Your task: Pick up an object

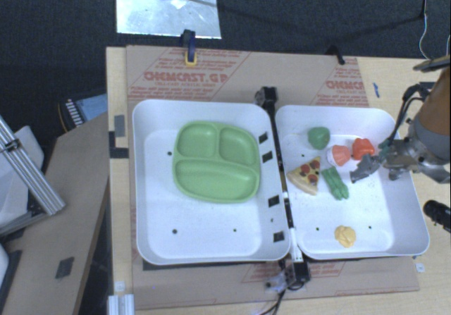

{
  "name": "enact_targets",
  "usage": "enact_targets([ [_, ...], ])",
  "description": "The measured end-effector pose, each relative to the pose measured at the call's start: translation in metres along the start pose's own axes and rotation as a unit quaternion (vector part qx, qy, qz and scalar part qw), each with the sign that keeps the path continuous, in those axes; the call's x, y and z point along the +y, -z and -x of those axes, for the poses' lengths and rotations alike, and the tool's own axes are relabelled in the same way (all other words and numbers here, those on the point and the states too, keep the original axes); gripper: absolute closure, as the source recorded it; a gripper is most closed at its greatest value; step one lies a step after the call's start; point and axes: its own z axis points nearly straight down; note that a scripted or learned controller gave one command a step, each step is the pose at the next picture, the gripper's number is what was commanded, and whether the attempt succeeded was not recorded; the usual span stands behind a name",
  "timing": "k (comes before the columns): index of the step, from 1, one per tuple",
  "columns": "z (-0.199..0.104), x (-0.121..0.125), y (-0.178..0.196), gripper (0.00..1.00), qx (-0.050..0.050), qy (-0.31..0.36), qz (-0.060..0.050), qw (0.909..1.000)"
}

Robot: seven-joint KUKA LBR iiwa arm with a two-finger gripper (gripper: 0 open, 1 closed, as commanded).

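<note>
1. The gripper (361,170) hangs over the right bin (405,236), reaching in from that bin's right side. Whether it is released or clenched cannot be told at this size, and nothing is seen held in it.
2. The nearest candidate is the orange-red toy (363,147), just up and a shade left of the gripper, close to touching it. My guess is that the coming move turns on this short offset.
3. The green pod (335,183) lies left of the gripper and slightly lower, its long axis running from upper left to lower right.
4. Also left of the gripper: a white-and-orange piece (339,155), a pizza slice (307,176) further left, and a round green toy (318,137) up and left.
5. The yellow toy (344,236) sits well below the gripper, apart from the cluster.
6. Count: six small toys in the right bin; one green divided plate (215,163) in the left bin (151,236); two bins; one arm.
</note>
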Motion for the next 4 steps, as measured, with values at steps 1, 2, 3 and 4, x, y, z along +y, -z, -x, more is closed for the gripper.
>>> enact_targets([
  [1,0.0,0.003,0.007,0.0,-0.001,0.002,0.006,1.0],
  [2,-0.002,0.011,-0.038,0.0,-0.001,0.001,0.005,1.0],
  [3,-0.003,0.014,-0.08,0.0,-0.001,0.001,0.005,1.0],
  [4,-0.004,0.014,-0.112,0.0,-0.001,0.001,0.005,1.0],
])
